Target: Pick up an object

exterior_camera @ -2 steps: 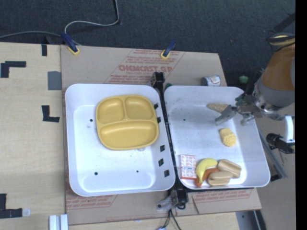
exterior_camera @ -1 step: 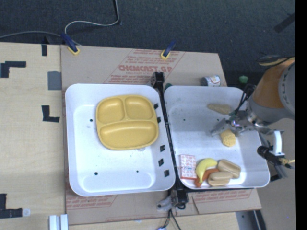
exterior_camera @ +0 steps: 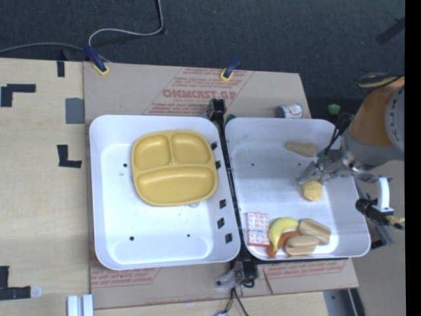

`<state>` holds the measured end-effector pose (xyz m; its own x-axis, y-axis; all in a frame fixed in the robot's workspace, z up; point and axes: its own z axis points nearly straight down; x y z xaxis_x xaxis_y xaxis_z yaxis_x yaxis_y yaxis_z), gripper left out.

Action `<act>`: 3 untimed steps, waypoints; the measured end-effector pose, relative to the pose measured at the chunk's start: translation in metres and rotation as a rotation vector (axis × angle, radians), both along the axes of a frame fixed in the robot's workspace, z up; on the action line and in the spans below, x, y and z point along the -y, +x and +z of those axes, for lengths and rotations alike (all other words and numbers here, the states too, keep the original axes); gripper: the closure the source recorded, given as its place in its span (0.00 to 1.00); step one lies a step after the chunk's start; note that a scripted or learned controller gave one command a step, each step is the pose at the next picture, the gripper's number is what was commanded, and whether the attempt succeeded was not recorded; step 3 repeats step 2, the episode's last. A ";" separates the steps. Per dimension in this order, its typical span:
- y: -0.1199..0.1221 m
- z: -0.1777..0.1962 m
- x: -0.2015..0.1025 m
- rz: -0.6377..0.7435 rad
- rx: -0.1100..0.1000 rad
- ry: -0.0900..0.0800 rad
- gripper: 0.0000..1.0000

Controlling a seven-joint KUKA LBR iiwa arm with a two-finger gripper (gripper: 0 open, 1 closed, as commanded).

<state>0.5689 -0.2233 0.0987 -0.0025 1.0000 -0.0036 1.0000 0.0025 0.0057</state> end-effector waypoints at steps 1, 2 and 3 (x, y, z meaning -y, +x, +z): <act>-0.018 0.113 -0.025 -0.001 -0.004 0.002 1.00; -0.028 0.159 -0.107 0.000 -0.005 0.004 1.00; -0.028 0.159 -0.107 0.000 -0.005 0.004 1.00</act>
